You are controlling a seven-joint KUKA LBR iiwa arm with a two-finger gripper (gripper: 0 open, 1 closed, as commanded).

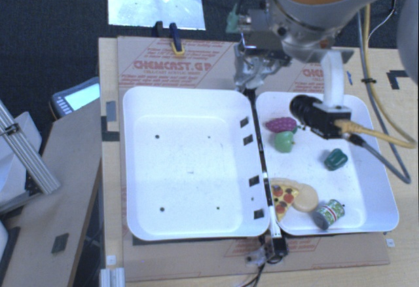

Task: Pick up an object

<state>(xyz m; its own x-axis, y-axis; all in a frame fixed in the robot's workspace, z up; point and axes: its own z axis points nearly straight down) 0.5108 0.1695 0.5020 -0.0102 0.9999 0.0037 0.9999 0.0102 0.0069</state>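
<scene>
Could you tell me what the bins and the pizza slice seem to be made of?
The bins look like thin moulded plastic: smooth, white, with rounded rims and a faint sheen. The pizza slice looks like a plastic toy, going by its flat bright colours and smooth surface, though rubber cannot be ruled out.

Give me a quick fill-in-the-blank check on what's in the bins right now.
1. The purple grapes, green apple and pizza slice all lie in the ____ bin.
2. The small can lies just to the ____ of the pizza slice.
3. The end effector hangs over the ____ edge of the divider between the bins.

Missing words: right; right; far
</scene>
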